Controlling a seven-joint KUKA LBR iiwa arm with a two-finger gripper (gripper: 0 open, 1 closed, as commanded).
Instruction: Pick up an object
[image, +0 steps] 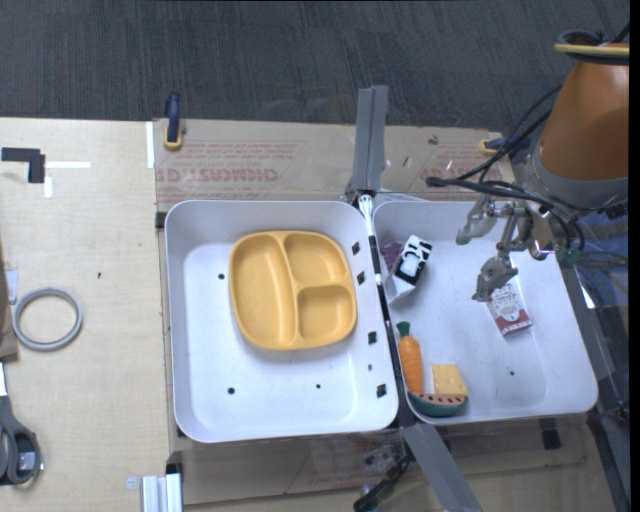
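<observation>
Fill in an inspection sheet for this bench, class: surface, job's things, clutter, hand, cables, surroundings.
Surface: right bin and left bin side by side.
Job's things: right bin holds carrot, cheese wedge, watermelon slice, black-and-white carton, red-and-white packet.
Clutter: yellow divided plate in left bin.
Hand: hand above the right bin, beside the packet; holds nothing visible.
Cables: dark cables near wrist.
Surroundings: tape roll, scissors on bench at left.

The end effector (497, 272) hung over the right bin (570, 395), just above a red-and-white packet (510, 309); a yellow divided plate (293, 289) lay in the left bin (200, 400).
</observation>
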